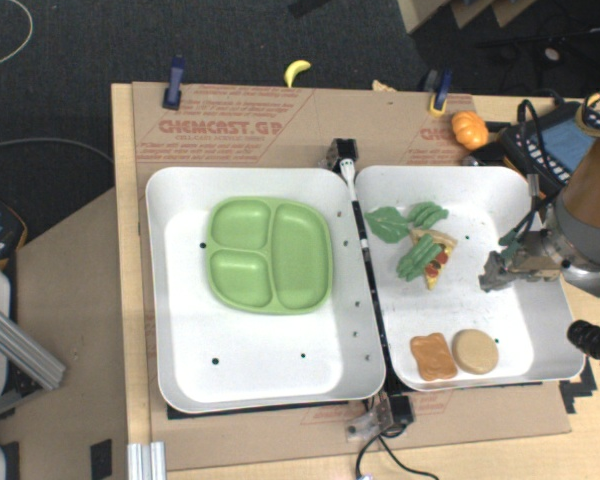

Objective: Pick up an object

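1. Camera view shows us the grey two-finger gripper [495, 271] over the right white plastic bin [500, 353]; we cannot tell how it stands.
2. Green leafy toy pieces [408, 230] lie at that bin's centre, left of the gripper.

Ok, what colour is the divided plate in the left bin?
Light green; the divided plate shows clearly in the camera view.

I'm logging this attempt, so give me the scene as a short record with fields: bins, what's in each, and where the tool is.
left bin: green divided plate
right bin: green leaves with a red and yellow piece, toast, round cookie
tool: over the right bin's right side, apart from the food
held: nothing seen between its fingers
outside the bins: banana, orange fruit
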`<state>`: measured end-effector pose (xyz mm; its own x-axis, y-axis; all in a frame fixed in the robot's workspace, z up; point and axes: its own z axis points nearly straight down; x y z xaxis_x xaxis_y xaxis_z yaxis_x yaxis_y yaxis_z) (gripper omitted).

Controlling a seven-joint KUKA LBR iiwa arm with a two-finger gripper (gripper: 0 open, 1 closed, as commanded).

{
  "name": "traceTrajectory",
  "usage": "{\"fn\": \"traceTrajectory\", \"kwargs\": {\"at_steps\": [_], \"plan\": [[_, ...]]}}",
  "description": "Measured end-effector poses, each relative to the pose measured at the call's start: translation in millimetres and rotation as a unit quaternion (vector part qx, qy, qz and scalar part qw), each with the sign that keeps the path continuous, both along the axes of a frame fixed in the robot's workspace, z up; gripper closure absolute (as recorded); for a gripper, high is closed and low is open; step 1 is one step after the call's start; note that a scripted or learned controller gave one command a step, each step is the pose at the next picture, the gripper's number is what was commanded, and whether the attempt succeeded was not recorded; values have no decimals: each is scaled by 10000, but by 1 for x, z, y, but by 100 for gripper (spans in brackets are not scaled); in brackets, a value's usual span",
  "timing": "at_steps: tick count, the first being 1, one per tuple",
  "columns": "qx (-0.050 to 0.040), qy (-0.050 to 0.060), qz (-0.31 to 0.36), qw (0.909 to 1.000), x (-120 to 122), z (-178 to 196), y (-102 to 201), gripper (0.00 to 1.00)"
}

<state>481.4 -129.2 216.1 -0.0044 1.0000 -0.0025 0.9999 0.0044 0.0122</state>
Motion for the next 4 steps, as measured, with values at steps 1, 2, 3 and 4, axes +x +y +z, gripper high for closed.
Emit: {"fn": "traceTrajectory", "kwargs": {"at_steps": [1,2,3,4], "plan": [[42,-47,73,10000,16,158,138,100],[15,153,-12,9999,1,-19,176,100],[33,-34,3,10000,-1,151,188,100],[28,19,22,10000,24,194,257,100]]}}
